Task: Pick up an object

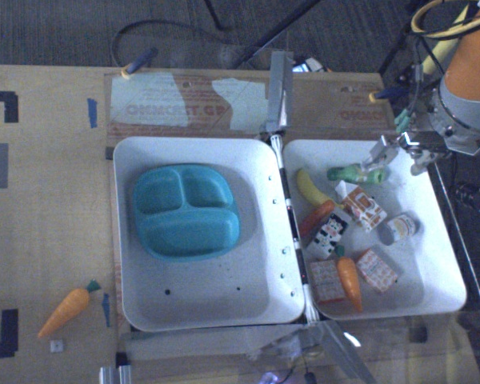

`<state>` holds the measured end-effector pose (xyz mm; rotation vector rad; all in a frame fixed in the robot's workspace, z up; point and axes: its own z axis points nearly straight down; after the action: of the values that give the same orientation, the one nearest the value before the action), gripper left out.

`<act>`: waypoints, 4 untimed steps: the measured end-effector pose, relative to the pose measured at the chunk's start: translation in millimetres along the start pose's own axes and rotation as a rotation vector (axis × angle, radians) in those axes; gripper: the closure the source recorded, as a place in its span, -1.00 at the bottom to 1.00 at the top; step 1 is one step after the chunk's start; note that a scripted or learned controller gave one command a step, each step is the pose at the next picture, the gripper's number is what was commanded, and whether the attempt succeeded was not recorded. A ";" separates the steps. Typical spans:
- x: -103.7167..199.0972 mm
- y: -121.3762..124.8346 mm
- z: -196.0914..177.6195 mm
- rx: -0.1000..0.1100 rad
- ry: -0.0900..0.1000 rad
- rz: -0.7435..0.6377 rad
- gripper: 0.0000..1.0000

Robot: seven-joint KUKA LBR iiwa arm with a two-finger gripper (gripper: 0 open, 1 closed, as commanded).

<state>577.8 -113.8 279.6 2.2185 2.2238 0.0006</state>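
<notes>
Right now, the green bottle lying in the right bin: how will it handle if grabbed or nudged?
The green bottle lies on its side, so a nudge will probably roll it. It looks like smooth plastic, so likely light and a bit slippery. The banana sits close beside it and may block a roll that way. The end effector is near its cap end.

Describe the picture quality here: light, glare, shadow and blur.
Camera view: even overhead light with soft shadows inside both bins; the left bin rim washes out pale, and the blue tray shows a mild sheen; the whole frame is slightly soft, so print on the small cartons is unreadable; the gripper area is blurred.
</notes>
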 end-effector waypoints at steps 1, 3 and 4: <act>0.3 -17.4 -43.3 -0.003 -0.002 -0.148 -1.00; -34.8 -9.5 184.1 -0.003 -0.001 -0.101 -1.00; -64.8 31.6 172.4 -0.002 -0.001 -0.084 -1.00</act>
<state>609.6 -178.6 107.2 2.1214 2.3139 0.0018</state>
